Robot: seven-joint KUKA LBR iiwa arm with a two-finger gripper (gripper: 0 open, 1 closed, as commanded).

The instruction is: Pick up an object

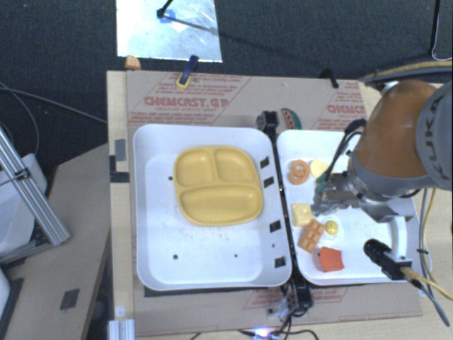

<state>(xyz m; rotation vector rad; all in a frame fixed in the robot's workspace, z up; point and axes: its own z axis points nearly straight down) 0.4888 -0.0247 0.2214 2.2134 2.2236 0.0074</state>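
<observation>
- Two shallow white bins lie side by side on the bench (pixel 212 98), meeting at a black divider strip (pixel 280 197) that serves as landmark below.
- Left bin (pixel 152 211), on the far side of the divider from the arm: holds one yellow sectioned plate (pixel 216 186) with three compartments, lying flat in the upper half. Bare white floor runs between the plate and the bin's near rim, and a narrower bare margin between the plate and the divider.
- Right bin (pixel 368 271), on the arm's side of the divider: small food-shaped items clustered just beside the divider.
- Orange ring (pixel 299 171), doughnut-like, uppermost of the cluster, just beside the divider.
- Pale yellow piece (pixel 318 167), touching or nearly touching the ring on the side away from the divider.
- Cream square block (pixel 301 213), below the ring, just beside the divider.
- Orange waffle-patterned piece (pixel 311 236), below the cream block, tilted.
- Small yellow round piece (pixel 331 227), just beside the waffle piece, away from the divider.
- Red block (pixel 330 259), lowest of the cluster, near the bin's near rim.
- Jaws (pixel 324 198): low over the right bin, just beyond the cream block from the divider; dark and crowded by the wrist, so cannot tell whether wide or narrow, nor whether anything sits between them.
- Arm (pixel 396 140): grey and orange, covering much of the right bin's outer half.
</observation>
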